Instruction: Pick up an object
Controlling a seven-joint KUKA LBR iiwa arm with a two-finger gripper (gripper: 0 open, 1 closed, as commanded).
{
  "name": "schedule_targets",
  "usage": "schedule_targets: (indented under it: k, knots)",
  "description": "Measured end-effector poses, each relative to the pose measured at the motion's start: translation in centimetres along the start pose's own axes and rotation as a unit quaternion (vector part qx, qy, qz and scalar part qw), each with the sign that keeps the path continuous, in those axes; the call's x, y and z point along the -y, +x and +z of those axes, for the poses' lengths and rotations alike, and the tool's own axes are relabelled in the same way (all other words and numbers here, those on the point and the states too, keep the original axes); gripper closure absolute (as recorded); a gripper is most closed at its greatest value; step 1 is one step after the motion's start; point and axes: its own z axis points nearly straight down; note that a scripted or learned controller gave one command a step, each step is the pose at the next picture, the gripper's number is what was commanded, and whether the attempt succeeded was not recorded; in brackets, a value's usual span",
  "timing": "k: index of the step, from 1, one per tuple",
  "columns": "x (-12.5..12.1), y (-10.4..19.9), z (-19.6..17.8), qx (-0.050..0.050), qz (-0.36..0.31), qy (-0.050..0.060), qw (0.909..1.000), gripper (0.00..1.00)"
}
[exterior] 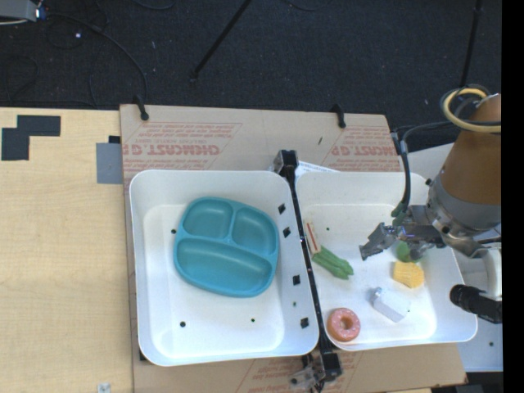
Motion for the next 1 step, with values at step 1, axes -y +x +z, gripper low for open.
schedule_targets:
  k: [1]
  knots:
    - [-0.18,-0.01,-0.53,0.001,-0.001,-0.005,1.0,0.0]
